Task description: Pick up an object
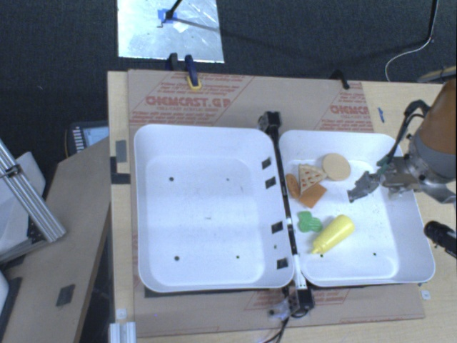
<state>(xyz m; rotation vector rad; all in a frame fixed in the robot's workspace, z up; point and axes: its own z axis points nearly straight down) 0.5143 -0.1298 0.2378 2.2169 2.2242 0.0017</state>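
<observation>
Two shallow white bins sit side by side on the bench [121,213], the left bin [153,145] toward the middle of the frame and the right bin [414,263] toward the right edge, with a dark divider strip [278,184] running between them. The objects all lie in the right bin, gathered in its left half: a round tan disc [335,166] at the upper middle of that bin, a pale yellow wedge dotted like cheese [309,175] just left of it, an orange piece [293,186] at the wedge's lower left and a second orange piece [313,196] below the wedge, apparently touching it. Lower down, a small green object [308,224] lies beside a yellow bottle-shaped object [333,234] that is tilted on its side, its narrow end pointing to the lower left of the frame. The gripper [359,188] reaches in from the right of the frame, low over the right bin, just right of the tan disc and the orange pieces and above the yellow object in the picture. Its dark fingertips look drawn together with nothing visible between them, so it grips none of the objects. A square foil-like sheet [170,18] lies at the upper left of the frame, beyond the bench.
</observation>
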